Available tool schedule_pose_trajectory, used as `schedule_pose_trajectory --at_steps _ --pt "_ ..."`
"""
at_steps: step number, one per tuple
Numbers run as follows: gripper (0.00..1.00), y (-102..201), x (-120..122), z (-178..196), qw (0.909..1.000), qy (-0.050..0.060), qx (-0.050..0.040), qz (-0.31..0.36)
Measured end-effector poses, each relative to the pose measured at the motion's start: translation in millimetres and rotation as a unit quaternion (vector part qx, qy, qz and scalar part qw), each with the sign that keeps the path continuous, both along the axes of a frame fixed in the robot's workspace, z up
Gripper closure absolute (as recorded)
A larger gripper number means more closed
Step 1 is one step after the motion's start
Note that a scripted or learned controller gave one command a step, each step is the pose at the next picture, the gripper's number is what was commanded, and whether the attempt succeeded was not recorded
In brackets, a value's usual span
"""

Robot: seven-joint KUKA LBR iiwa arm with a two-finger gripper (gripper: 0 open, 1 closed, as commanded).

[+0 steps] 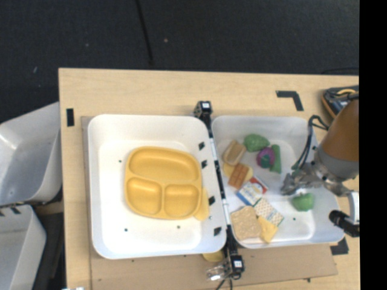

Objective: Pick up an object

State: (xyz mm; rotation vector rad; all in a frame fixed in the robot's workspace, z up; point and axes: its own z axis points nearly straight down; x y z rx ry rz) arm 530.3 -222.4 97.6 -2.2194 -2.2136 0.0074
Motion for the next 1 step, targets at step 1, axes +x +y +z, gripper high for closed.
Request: schedule_pose_trajectory --at_steps 1 --pt "1.00 14.0 -3.5 21.3 1.0000 -0.004 -0.0020 0.000"
